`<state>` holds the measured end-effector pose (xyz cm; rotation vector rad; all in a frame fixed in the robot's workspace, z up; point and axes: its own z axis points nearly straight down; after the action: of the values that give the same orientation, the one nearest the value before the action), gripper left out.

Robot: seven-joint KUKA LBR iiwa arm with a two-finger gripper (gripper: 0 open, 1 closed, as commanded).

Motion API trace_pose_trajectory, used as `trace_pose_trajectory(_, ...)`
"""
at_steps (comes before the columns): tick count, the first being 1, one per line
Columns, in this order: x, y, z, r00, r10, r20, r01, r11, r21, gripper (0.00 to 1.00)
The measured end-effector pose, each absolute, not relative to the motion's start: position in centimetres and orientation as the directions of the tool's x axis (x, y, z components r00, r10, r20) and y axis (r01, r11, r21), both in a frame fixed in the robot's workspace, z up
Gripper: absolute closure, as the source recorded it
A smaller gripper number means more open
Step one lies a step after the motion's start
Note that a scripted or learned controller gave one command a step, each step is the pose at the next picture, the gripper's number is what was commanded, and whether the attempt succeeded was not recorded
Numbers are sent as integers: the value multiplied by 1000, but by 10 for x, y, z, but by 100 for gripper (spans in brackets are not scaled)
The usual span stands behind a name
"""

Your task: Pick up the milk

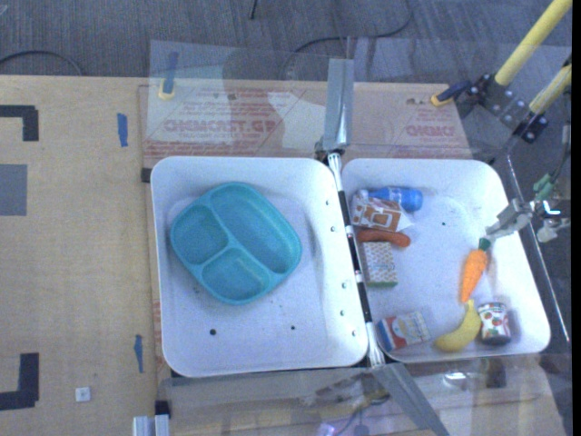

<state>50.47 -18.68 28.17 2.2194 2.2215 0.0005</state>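
A small white carton with red and blue print, which I take for the milk (406, 329), lies on its side near the front left corner of the right bin (445, 175). A grey metal piece that looks like my gripper (514, 218) pokes in over the bin's right rim, just above the carrot (471, 273). It is far right of and behind the milk and touches none of the items.
A banana (458, 331) and a small can (493, 322) lie right of the milk. Along the bin's left side are a blue bottle (400, 196), a brown carton (377, 213), a sausage (384, 237) and a patterned box (379, 264). A teal divided plate (235, 241) sits in the left bin.
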Motion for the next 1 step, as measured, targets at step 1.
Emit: trace_pose_trajectory(1, 525, -198, 360, 30, 1000, -2, 1000, -30, 3, 0)
